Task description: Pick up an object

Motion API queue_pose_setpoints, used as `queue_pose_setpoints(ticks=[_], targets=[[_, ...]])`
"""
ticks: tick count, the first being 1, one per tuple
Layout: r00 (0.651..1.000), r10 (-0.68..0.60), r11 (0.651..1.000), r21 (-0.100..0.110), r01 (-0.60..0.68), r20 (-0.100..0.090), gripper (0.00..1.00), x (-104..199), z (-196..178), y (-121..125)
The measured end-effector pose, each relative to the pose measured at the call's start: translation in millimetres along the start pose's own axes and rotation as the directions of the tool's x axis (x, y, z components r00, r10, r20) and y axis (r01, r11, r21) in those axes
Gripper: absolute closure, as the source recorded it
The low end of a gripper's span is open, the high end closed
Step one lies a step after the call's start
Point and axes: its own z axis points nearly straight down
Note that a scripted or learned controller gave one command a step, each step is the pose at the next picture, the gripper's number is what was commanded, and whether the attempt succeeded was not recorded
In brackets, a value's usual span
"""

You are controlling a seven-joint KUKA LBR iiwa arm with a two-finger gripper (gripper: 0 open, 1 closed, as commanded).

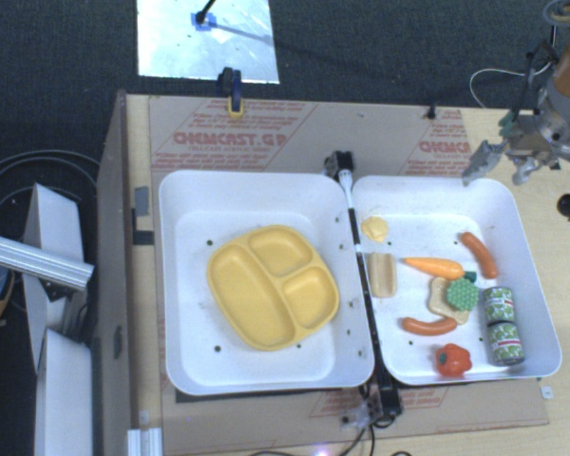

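The right bin point(527, 245) holds toy food: an orange carrot point(435, 267), a reddish sausage point(478, 254), a second sausage point(427, 326), green broccoli point(463, 294) on a tan slice, a tan bun point(382, 275), a pale yellow round piece point(374, 227), a red pepper point(453, 359) and two green cans point(502, 324). My gripper point(504, 163) hangs over the bin's far right corner, above the rim and well behind the food. Its two fingers stand spread apart, open, with nothing between them.
The left bin point(185, 255) holds a yellow divided plate point(271, 286). A black clamp point(342, 165) sits at the far end of the seam between the bins. Cardboard lies under both bins, and a white cable loops behind the arm at the right.
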Motion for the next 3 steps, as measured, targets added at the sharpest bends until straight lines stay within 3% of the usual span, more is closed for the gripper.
queue_pose_setpoints(ticks=[1, 2, 3], targets=[[1.0, 0.001, 1.0, 0.008, -0.001, -0.003, 0.0, 13.1, 94.7, -36.6], [1.0, 0.001, 1.0, 0.005, -0.001, -0.003, 0.0, 47.9, 172.8, -68.1], [1.0, 0.001, 1.0, 0.004, -0.001, -0.002, 1.0, 47.5, 162.2, -67.3]])
